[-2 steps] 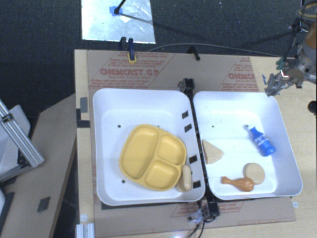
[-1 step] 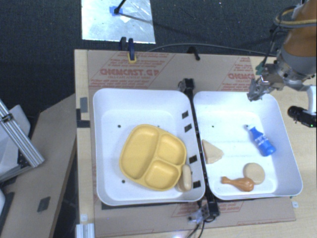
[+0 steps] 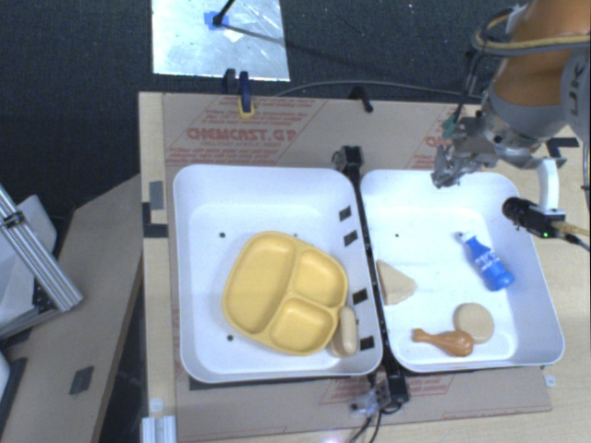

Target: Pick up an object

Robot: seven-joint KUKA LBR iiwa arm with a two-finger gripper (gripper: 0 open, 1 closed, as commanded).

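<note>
The right bin (image 3: pixel 420 206) holds a blue bottle (image 3: pixel 486 262), a pale wedge-shaped piece (image 3: pixel 395 282), a round tan disc (image 3: pixel 474 320) and a brown drumstick-shaped toy (image 3: pixel 445 341). My gripper (image 3: pixel 446 177) hangs over the bin's far edge, well above and behind these things, with nothing seen between its fingers. It is too small and dark to tell its state. The left bin (image 3: pixel 208 201) holds a yellow divided tray (image 3: pixel 285 291) and a small beige oblong piece (image 3: pixel 346 330) at the tray's right corner.
A black divider clamp (image 3: pixel 362 247) runs between the two bins. A black cylindrical fitting (image 3: pixel 528 214) sticks in over the right bin's right wall. A metal plate (image 3: pixel 220 26) lies behind the bench, and an aluminium rail (image 3: pixel 32 252) stands at the left.
</note>
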